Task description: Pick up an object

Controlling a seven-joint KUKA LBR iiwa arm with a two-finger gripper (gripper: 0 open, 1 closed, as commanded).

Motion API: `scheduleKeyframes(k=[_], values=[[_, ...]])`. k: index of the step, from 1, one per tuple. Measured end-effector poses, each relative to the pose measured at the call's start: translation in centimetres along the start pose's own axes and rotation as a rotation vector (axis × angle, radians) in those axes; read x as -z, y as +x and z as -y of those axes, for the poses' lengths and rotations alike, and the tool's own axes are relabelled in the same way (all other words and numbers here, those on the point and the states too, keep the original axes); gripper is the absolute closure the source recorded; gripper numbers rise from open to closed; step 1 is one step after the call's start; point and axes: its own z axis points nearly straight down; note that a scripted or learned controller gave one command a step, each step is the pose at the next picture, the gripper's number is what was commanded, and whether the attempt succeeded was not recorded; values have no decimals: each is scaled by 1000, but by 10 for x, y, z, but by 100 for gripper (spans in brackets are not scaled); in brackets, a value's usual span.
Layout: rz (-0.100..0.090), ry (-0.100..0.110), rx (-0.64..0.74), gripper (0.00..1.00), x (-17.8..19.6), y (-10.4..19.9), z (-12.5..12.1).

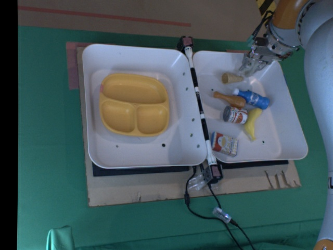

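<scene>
The jaws (252, 65) hang slightly apart, holding nothing, over the right bin (291, 124). Just beside them lies a tan cone-shaped piece (232, 77). Farther into that bin lie a blue bottle (253, 98), a brown bottle (229, 99), a can (235, 115), a banana (253, 123) and a small box (225, 143); their labels are too small to read.

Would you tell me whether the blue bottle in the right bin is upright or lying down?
Lying down: the blue bottle rests lengthwise on its side.
</scene>
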Motion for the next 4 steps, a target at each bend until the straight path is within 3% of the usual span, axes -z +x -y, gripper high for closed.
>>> scheduleKeyframes(k=[4], values=[[7, 1, -5, 100, -4, 2, 2]])
